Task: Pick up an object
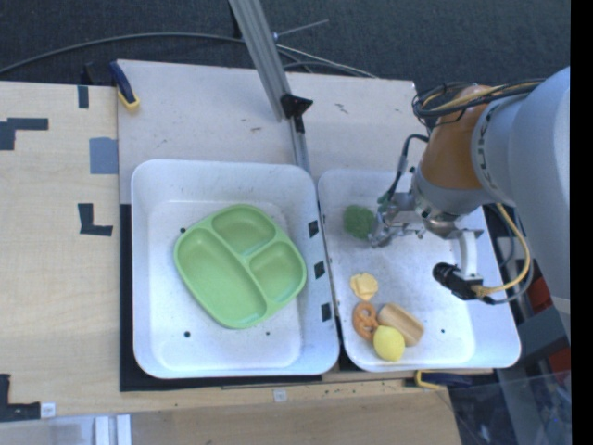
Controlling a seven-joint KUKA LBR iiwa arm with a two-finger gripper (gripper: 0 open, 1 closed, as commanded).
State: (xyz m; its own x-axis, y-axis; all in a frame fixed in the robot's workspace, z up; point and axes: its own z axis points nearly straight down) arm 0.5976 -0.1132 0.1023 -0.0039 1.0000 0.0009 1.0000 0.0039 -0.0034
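The two-finger gripper (382, 233) sits low beside the bumpy green broccoli-like toy (359, 221), seemingly lining up a grab, though I cannot tell its state.

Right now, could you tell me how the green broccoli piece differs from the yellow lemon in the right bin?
The broccoli piece is dark green and bumpy; the lemon is yellow and smooth. The broccoli lies beside the gripper; the lemon sits apart, touching other toy foods. Both lie in the right bin.
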